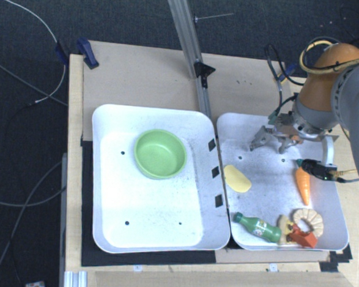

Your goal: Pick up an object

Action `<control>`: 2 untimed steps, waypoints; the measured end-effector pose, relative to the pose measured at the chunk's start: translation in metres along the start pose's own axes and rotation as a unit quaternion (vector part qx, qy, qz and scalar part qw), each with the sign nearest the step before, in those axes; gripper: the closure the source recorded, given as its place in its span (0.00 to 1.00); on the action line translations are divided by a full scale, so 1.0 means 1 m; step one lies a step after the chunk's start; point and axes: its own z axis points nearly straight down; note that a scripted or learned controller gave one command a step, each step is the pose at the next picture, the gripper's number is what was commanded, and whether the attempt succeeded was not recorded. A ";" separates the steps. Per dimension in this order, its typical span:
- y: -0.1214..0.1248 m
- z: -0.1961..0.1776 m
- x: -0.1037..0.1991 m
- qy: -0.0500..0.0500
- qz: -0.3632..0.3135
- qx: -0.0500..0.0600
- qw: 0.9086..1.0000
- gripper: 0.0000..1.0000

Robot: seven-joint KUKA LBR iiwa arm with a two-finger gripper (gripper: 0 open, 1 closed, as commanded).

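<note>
Several items lie near; we note the gripper (269,140) fingers spread wide, holding nothing, and advise centring over the carrot (303,186) before closing.

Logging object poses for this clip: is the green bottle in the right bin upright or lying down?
Lying down. The green bottle rests on its side on the right bin floor, cap pointing left.

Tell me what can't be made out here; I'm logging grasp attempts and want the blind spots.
- Gripper: small and seen from above in the camera view; finger state unclear.
- Arm: cut off by the right edge.
- Toy pile at the right bin's front: pieces overlap, so separate items are hard to tell.
- Bottle: label too small to read.
- Bowl in the left bin: underside hidden.
</note>
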 end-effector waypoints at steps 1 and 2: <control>0.003 -0.018 0.000 -0.001 0.000 -0.005 1.000 1.00; 0.006 -0.065 -0.004 -0.003 0.000 -0.011 1.000 1.00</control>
